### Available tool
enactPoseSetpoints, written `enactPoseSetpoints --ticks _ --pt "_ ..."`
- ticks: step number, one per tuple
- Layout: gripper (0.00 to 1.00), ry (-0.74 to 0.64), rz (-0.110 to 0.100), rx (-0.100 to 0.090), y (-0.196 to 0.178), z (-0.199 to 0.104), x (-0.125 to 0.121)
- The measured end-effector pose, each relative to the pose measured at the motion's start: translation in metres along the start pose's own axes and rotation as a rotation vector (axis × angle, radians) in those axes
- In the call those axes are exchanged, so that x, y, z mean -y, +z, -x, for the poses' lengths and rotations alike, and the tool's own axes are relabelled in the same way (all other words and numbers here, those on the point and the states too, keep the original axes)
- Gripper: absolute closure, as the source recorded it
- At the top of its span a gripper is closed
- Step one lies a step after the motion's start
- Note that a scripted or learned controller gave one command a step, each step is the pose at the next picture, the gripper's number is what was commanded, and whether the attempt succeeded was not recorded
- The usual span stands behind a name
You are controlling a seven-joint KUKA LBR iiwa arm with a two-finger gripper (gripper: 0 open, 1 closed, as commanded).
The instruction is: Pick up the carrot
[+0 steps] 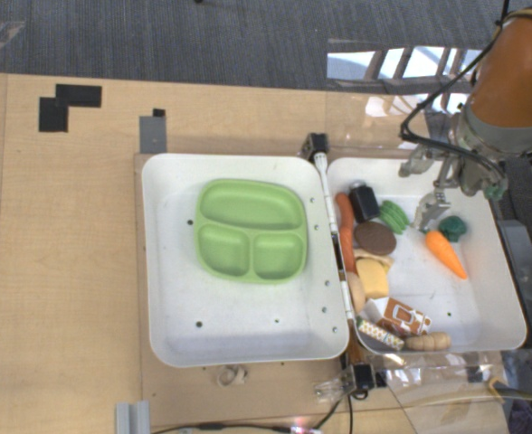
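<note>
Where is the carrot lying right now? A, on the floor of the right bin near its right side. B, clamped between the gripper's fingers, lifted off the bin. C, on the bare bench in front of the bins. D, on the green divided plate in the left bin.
A: the carrot rests on the white floor of the right bin, just below the gripper, while the green divided plate sits in the left bin.

Bare bin floor (pixel 483 287) around carrot (pixel 446 252); food pile (pixel 375 260) leftward.
</note>
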State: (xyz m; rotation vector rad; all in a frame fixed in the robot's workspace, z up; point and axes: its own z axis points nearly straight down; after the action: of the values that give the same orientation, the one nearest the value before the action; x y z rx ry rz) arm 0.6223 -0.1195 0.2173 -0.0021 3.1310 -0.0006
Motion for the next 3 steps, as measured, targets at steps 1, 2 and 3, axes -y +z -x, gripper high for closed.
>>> enactPoseSetpoints --ticks 1,2,3 --pt "0.00 -0.104 -0.002 0.003 0.125 -0.043 0.056" --pt "0.00 0.036 -0.003 0.009 0.126 -0.088 0.038" --pt "0.00 0.198 -0.001 0.004 0.124 -0.024 0.085"
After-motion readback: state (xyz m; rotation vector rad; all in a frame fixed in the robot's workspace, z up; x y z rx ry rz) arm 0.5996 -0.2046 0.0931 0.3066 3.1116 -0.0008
